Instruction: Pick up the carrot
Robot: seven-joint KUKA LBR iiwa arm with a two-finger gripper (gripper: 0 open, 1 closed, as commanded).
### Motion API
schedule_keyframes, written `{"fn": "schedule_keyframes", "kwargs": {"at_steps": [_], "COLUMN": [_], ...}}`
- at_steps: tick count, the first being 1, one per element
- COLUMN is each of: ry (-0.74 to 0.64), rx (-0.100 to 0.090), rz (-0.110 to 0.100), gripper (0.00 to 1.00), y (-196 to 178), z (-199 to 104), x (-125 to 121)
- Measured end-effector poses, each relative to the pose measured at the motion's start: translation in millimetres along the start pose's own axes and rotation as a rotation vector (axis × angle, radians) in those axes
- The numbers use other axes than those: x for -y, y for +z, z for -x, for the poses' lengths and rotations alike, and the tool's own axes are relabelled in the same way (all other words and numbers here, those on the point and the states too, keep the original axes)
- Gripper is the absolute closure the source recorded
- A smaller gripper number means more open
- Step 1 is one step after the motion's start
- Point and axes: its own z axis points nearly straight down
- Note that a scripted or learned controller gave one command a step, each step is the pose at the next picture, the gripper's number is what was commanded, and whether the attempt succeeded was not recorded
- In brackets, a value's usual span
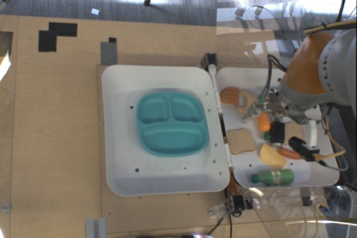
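The carrot (264, 121), a short orange piece with a bit of green at its lower end, lies in the middle of the right white bin (326, 176). My gripper (266, 110) reaches in from the right and hangs right over the carrot's upper end, partly covering it. The view does not let me tell whether it touches the carrot.
Around the carrot lie a brown bread roll (229, 96), a pale lump (246, 100), a toast slice (241, 141), a yellow wedge (272, 156), a red-orange stick (289, 154) and a green bottle (272, 177). The left bin (120, 120) holds a teal divided plate (172, 122).
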Motion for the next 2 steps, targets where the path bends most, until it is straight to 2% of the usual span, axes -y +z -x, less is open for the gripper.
{"fn": "schedule_keyframes", "kwargs": {"at_steps": [1,2], "ry": [-0.004,0.238], "rx": [-0.001,-0.003], "rz": [0.008,0.005], "gripper": [1.0,1.0], "y": [-13,-150], "z": [-3,-65], "x": [-4,-44]}}
